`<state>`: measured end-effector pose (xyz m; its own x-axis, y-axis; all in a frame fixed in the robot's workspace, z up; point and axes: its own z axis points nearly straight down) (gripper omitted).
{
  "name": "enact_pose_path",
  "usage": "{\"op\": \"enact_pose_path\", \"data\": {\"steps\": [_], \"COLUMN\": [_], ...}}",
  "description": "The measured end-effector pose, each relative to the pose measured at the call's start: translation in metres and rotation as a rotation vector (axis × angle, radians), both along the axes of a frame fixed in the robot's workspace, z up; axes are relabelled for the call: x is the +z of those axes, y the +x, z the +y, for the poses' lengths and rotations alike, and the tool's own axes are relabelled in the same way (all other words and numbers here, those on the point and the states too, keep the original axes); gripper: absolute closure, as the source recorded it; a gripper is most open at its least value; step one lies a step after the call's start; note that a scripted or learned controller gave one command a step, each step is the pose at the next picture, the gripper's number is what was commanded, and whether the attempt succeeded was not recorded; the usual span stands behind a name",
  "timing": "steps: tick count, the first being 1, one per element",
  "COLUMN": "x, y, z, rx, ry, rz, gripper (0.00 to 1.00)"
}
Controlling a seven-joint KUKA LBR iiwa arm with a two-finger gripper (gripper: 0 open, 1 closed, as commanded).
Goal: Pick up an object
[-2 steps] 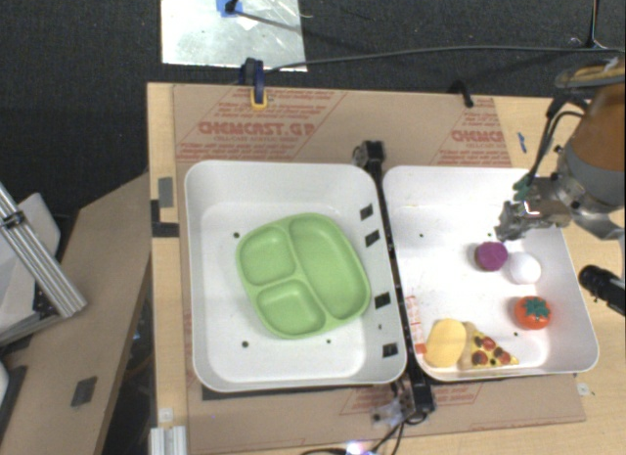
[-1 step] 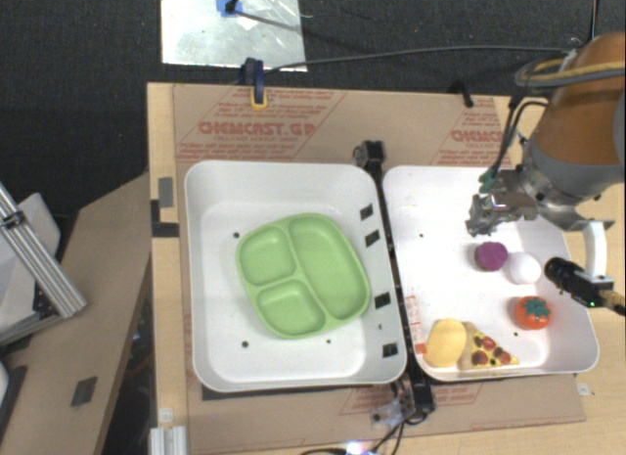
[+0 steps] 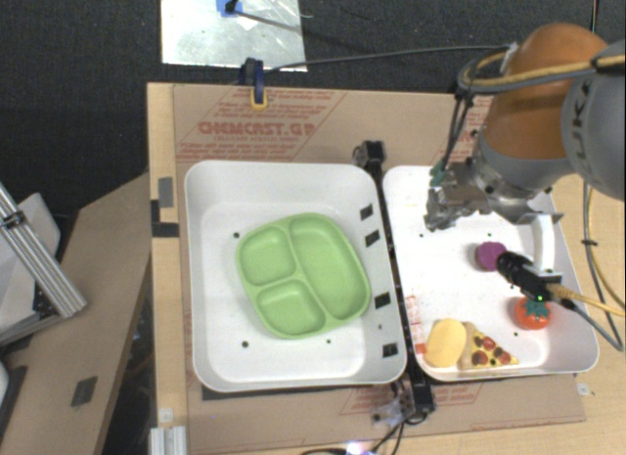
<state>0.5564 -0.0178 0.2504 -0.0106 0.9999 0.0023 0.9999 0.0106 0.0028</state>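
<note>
A: Which object is nearest to being picked?

B: Probably the purple piece (image 3: 490,254), lying loose on the floor of the right bin (image 3: 577,355). Near the front wall sit an orange-red toy (image 3: 533,314), a pizza slice (image 3: 486,350) and a yellow piece (image 3: 445,341).

A: And the hand?

B: The hand (image 3: 442,210) hangs over the back of that bin, apart from the purple piece. Its tips are dark and small here, so I cannot tell whether they are spread or pressed together; nothing visible sits between them.

A: So the pick isn't done?

B: Not yet, I'd judge. Reaching and lifting remain. The left bin (image 3: 210,248) holds a green divided tray (image 3: 303,274).
</note>
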Motion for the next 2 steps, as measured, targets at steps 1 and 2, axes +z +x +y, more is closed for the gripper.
{"op": "enact_pose_path", "data": {"steps": [1,2], "x": [0.003,-0.003], "y": [0.006,0.016], "z": [0.053,0.095], "rx": [0.000,-0.002], "ry": [0.000,-0.001], "rz": [0.000,0.001], "gripper": [1.00,1.00]}}
